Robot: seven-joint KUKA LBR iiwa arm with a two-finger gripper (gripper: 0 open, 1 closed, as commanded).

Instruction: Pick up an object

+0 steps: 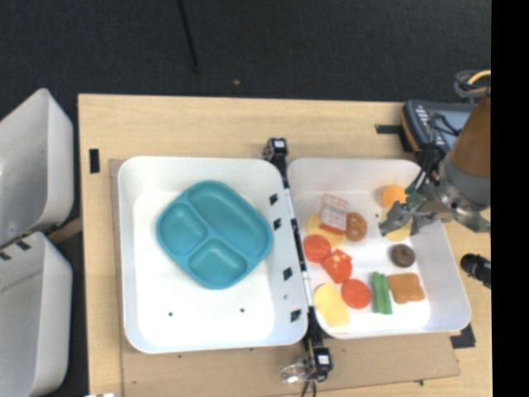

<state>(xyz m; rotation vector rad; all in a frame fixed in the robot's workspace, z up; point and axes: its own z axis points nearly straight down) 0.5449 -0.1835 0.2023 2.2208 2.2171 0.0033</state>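
Right now the tool [395, 220] hangs low over the right bin [442, 308], near its far right side; whether it is spread or pressed together, I cannot tell. An orange ball [392, 195] lies just beyond it, a yellow piece [400, 235] sits right under it, and a brown doughnut [402, 255] rests just in front. Further left lie a red-and-white packet [334, 212], a brown cookie [356, 227], red tomato slices [317, 248] and a yellow lemon [331, 303]. A green bean [380, 293] and toast [406, 288] lie near the front. The left bin [140, 321] holds a blue divided plate [214, 233]. Both bins sit on the wooden table [207, 122].
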